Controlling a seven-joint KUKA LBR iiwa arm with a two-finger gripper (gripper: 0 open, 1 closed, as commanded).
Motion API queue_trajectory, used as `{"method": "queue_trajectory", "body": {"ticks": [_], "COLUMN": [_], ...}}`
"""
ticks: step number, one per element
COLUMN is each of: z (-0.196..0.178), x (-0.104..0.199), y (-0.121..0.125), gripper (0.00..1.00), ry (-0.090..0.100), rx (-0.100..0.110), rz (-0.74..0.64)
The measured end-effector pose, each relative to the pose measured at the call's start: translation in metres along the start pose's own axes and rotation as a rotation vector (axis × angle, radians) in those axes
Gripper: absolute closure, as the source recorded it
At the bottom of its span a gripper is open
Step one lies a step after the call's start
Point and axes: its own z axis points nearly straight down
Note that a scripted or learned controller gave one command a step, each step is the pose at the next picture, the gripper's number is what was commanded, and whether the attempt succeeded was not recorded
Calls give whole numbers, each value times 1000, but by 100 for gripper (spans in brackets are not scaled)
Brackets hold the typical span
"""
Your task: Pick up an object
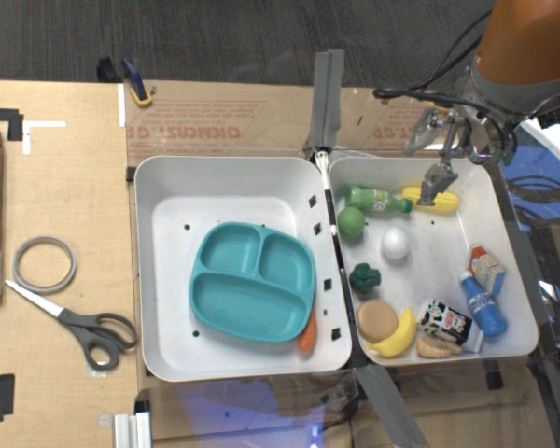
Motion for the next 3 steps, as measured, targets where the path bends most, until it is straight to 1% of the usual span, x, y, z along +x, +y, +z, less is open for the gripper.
{"method": "queue_trajectory", "body": {"ticks": [1, 2, 3], "z": [141, 150, 157], "x": [25, 53, 105], "y": [-18, -102, -117], "gripper": [0, 0, 0], "ry": [2, 0, 1], "rx": [0, 0, 0], "rz": [23, 40, -69]}}
